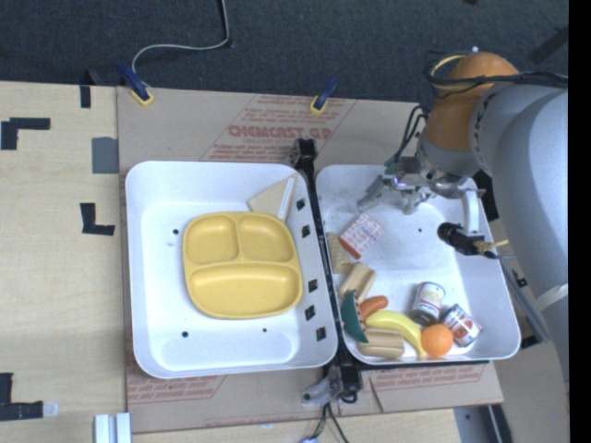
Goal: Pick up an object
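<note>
My gripper [399, 195] hangs over the far part of the right bin [480, 280], its fingers open and nothing between them. Just below and left of it lies a red-and-white packet [360, 235]. Toward the near end of this bin sit a tan bun [356, 282], a red sausage [374, 305], a banana [395, 324], an orange [436, 341], two small cans [428, 301] [461, 325], a green piece [351, 317] and a hot dog [380, 344].
The left bin [152, 247] holds a yellow divided plate [243, 264] and a beige wedge [275, 197] against the divider wall [314, 247]. The arm's grey body [526, 173] covers the right bin's right side. A black fitting [459, 238] sticks out near that wall.
</note>
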`<state>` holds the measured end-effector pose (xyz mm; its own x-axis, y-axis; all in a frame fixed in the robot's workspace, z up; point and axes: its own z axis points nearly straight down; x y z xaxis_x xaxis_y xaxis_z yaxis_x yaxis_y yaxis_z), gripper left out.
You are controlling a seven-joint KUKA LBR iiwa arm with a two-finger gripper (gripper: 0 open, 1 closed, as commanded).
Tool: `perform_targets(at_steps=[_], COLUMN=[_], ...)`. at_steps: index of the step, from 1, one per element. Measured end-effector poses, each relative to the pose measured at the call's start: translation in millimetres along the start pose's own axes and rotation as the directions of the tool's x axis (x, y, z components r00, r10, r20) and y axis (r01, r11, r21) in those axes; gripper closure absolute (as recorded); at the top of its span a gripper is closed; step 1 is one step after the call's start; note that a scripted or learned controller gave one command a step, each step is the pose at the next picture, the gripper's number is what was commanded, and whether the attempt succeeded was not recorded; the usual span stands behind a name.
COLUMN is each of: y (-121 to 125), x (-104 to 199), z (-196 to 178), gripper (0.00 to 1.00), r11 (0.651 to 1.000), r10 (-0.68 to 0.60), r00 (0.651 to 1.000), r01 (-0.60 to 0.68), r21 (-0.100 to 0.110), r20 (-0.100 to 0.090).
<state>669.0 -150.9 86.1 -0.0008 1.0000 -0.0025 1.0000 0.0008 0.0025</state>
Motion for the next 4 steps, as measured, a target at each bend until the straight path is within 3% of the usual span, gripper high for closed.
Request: perform_targets(at_steps=[2,3,4], y=[0.4,0.1,0.3], x=[-2.3,22.8,-37.2], z=[0.0,0.3,-0.4], gripper=[0.0,0.0,0.0], r11=[1.0,1.0,1.0], r10=[-0.001,-0.001,0.0], r00=[1.0,1.0,1.0], r01=[0.001,0.001,0.0], r21=[0.0,0.0,-0.002], r20=[-0.002,-0.001,0.001])
